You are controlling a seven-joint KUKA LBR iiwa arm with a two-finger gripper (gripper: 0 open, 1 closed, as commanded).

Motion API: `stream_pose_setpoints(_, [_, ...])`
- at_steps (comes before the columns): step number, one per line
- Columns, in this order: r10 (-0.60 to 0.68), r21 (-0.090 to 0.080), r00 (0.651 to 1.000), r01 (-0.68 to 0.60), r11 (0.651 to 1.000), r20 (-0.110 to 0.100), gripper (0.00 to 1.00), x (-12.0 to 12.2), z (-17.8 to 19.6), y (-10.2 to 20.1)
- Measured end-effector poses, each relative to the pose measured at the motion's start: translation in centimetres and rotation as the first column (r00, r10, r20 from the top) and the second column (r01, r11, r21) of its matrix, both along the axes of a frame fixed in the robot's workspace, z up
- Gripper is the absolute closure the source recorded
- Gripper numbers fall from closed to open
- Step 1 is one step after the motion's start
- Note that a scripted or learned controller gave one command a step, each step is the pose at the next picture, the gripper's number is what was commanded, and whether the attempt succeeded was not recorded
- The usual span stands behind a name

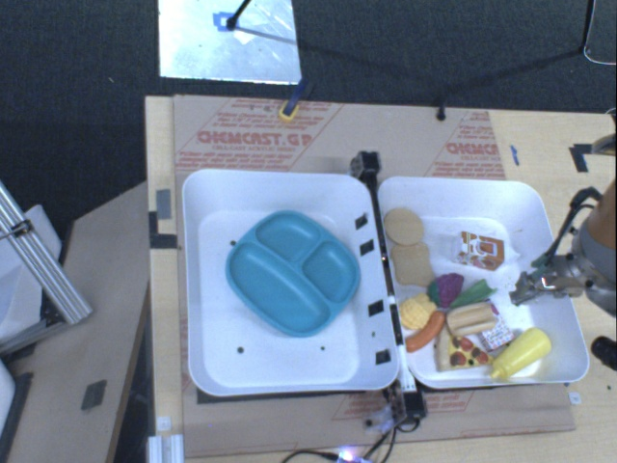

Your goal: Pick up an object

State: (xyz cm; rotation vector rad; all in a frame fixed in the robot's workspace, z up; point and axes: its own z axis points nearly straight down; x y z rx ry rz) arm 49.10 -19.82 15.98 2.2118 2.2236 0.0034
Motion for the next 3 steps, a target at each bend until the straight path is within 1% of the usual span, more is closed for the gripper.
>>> stream_pose_setpoints(1, [0.000,0.000,1.000,0.000,1.000,0.002,1.00,-0.5,6.0,0.5])
stream_pose_setpoints(2, [-0.001,0.001,1.000,0.001,1.000,-0.002,1.00,-0.4,6.5,0.5])
stream_pose_setpoints(3, [0.005,0.003,1.000,-0.005,1.000,-0.002,1.00,1.7,6.5,6.6])
